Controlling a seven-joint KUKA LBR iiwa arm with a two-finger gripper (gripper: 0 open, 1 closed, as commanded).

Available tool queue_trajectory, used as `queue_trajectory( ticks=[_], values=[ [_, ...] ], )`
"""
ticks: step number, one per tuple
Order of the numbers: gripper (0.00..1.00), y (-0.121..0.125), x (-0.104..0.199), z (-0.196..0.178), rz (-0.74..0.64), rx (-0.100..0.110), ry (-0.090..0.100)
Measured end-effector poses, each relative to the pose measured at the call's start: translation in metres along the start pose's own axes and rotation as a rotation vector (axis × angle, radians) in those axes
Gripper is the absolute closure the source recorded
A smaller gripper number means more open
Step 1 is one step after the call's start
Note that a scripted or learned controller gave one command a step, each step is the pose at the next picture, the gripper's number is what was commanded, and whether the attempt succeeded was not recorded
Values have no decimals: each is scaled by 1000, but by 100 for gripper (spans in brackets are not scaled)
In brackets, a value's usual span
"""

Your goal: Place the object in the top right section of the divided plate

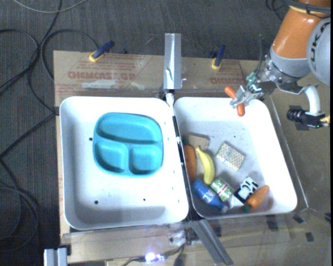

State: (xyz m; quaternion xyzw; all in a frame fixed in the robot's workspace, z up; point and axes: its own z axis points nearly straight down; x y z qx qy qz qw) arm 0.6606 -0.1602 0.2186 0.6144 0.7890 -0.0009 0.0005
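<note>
Orange and slender, a small carrot-shaped toy [235, 100] sits clamped between the fingers of the two-finger gripper [241, 97], raised over the far edge of the right white bin [277, 148]. The blue divided plate [128, 143] lies in the left white bin [77, 176], well apart from the gripper, with the raised rims of both bins between them. Below the gripper, the right bin holds a yellow banana [206, 165], an orange carrot [190, 162], a tan patterned sponge [230, 155], a green-labelled can [222, 190], a blue bottle [206, 196], a black-and-white block [246, 189] and another orange carrot [257, 197]. Faded red print on the cardboard sheet [108, 71] is too blurred to read. The arm's grey link [324, 43] carries partial black lettering.
</note>
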Motion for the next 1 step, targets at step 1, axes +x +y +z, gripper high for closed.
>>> queue_trajectory(
  ticks=[1],
  values=[
    [100, -21, 72, -2, -246, -1, 3]
  ],
)
